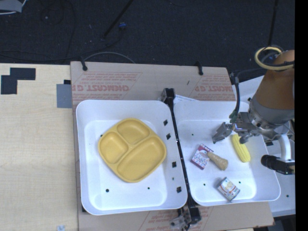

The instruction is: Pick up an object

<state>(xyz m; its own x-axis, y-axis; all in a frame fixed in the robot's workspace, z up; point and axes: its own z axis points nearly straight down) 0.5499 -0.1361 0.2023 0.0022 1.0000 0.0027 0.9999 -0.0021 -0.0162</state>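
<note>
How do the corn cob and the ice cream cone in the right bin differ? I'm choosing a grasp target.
The corn cob is bright yellow; the ice cream cone is tan. The corn cob lies close under the gripper, while the cone lies farther left, beside a small red and white packet. The cob runs nearly top to bottom in the view; the cone slants. Both are small, elongated and lie flat in the right bin.
</note>
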